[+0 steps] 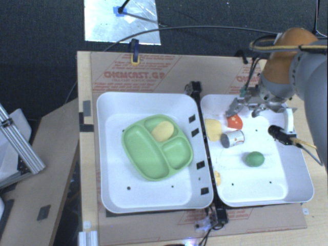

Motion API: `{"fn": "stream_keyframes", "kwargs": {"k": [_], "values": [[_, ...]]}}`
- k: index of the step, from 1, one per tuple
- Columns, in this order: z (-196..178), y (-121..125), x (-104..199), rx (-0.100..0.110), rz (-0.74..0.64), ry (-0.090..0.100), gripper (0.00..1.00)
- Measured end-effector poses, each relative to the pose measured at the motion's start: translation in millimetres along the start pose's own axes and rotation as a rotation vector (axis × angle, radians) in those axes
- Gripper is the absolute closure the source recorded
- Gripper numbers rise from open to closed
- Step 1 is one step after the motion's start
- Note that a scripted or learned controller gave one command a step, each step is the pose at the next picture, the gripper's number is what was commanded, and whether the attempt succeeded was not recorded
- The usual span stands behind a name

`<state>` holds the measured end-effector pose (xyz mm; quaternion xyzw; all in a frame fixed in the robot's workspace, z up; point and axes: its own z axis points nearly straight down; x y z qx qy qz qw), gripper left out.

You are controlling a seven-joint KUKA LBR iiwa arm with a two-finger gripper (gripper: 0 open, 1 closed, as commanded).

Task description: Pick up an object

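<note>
I've got the gripper [240, 108] right above the red object [234, 121]; can't tell its opening. The silver cup [232, 138] just beside could get knocked

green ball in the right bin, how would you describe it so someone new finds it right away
Start at the right bin, the one the grey arm reaches into. The green ball lies on the bin floor nearer the camera than the gripper, apart from the cluster of yellow piece, red piece and silver cylinder. It is the one green, round thing in that bin.
</note>
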<state>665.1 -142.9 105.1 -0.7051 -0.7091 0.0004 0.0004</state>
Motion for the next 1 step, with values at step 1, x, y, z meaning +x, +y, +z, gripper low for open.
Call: {"fn": "stream_keyframes", "kwargs": {"k": [1], "values": [[-15.0, 2.0, -0.5, -0.007, -0.002, -0.001, 1.0]]}}
